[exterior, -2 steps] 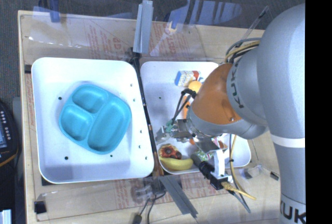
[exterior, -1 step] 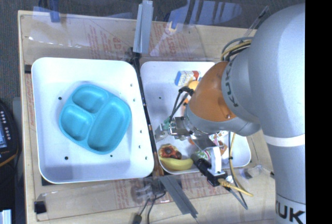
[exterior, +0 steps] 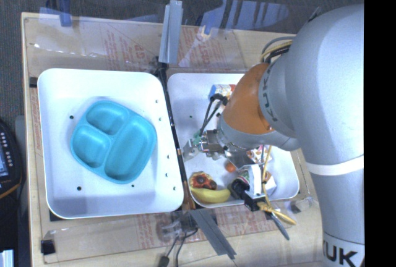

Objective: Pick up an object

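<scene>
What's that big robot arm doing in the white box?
The grey robot arm is reaching down into the right bin, trying to pick something up. Its end effector sits low over a pile of small things, close to a banana at the near edge. From above you can't tell if it has caught anything yet. The left bin holds a blue divided plate, lying by itself.

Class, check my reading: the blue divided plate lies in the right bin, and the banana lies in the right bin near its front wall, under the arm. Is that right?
Not quite. The blue divided plate lies in the left bin, not the right one, as the camera view shows. The rest stands: the banana lies in the right bin near its front wall, under the arm.
</scene>
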{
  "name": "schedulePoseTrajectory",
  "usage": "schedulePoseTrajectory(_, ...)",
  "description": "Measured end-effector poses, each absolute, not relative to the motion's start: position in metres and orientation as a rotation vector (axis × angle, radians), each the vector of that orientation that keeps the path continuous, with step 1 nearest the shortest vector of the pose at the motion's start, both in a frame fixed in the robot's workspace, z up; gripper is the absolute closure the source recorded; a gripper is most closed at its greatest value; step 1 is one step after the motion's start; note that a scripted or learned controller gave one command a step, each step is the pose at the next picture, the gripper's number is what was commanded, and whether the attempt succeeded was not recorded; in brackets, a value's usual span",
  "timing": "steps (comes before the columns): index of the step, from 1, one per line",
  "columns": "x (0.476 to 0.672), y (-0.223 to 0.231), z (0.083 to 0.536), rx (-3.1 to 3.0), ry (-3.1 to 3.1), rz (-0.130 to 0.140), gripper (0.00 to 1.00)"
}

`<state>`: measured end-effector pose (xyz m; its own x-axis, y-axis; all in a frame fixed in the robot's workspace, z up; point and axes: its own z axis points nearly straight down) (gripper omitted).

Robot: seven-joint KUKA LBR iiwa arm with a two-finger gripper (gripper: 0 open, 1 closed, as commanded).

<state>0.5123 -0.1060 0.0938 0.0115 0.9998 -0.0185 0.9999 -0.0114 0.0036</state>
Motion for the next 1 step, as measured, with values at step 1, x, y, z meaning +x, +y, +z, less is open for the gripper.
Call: schedulePoseTrajectory(1, 0.5246, -0.1059, 0.0936, 2.225, 2.199, -0.016, 0.0)
